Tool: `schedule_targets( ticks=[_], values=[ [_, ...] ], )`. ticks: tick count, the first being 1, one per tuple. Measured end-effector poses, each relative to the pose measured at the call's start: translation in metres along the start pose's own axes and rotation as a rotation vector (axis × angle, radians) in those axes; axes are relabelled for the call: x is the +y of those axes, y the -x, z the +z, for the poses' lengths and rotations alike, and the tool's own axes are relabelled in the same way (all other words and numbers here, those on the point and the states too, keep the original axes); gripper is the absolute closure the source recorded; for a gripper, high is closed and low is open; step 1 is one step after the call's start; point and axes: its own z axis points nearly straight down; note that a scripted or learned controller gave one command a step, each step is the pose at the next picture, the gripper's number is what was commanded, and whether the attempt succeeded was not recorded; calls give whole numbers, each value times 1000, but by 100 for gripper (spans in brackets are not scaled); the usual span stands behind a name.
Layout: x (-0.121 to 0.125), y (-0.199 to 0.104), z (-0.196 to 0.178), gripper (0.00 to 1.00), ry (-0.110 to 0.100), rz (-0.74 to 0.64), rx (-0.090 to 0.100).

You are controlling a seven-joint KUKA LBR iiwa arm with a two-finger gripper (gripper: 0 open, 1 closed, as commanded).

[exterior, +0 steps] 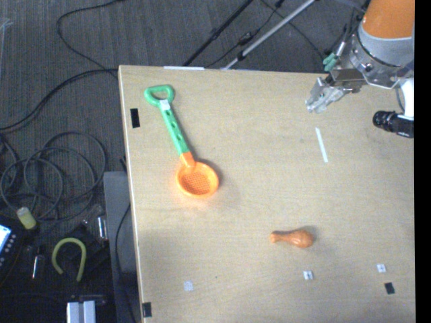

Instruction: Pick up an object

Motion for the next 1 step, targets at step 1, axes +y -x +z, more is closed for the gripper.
schedule_targets(
  ticks=[1],
  values=[
    [15,69,170,100,-1,10,0]
  ],
)
